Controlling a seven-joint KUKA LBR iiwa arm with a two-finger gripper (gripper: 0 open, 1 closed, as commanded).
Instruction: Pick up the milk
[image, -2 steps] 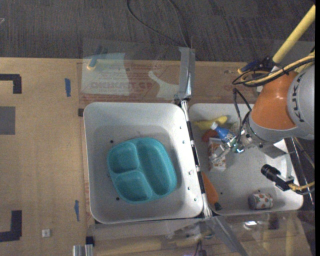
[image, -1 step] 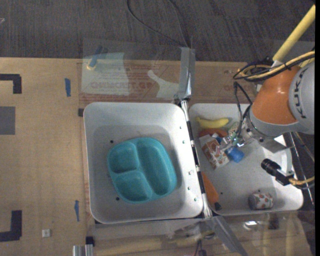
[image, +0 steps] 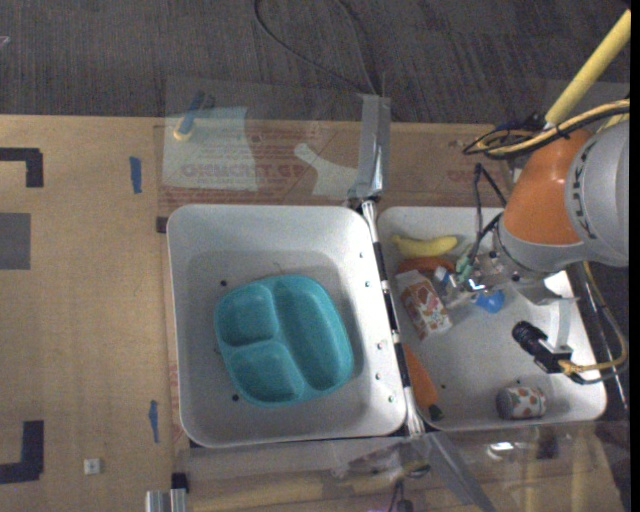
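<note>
The milk (image: 424, 306), a small white carton with red print, lies in the right bin (image: 470, 360) near its left wall. My gripper (image: 463, 284) hangs just to the right of the carton and a little above it, close to its upper corner. Nothing shows in its grasp, and the carton rests on the bin floor. The grey arm with its orange band (image: 540, 205) comes in from the upper right.
A yellow banana (image: 424, 243) lies at the back of the right bin beside an orange item (image: 424, 265). A carrot (image: 420, 381) lies along the left wall and a small can (image: 521, 401) at the front. A teal divided plate (image: 284, 339) sits in the left bin (image: 190, 300).
</note>
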